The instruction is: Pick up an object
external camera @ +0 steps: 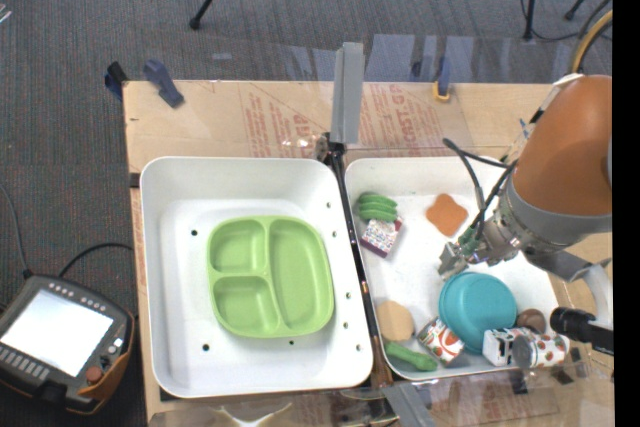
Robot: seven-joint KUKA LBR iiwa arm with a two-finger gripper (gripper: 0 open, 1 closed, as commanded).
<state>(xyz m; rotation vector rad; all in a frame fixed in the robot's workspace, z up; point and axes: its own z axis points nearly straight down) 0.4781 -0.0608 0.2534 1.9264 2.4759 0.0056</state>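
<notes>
The left bin (pixel 160 215) has open floor all round the green divided plate (pixel 270 275) that sits in its middle. The right bin (pixel 420 177) is crowded along its near edge: a teal bowl (pixel 478 307), a tan round piece (pixel 395 320), a green pod (pixel 411 355), a red-and-white can (pixel 442 340) and a spotted white toy (pixel 525 347) lie close together. Bare white floor lies at the far side, between the green pods (pixel 377 206) with a small purple packet (pixel 381 236) and the orange piece (pixel 447 213). The arm (pixel 560 165) overhangs the right side.
</notes>
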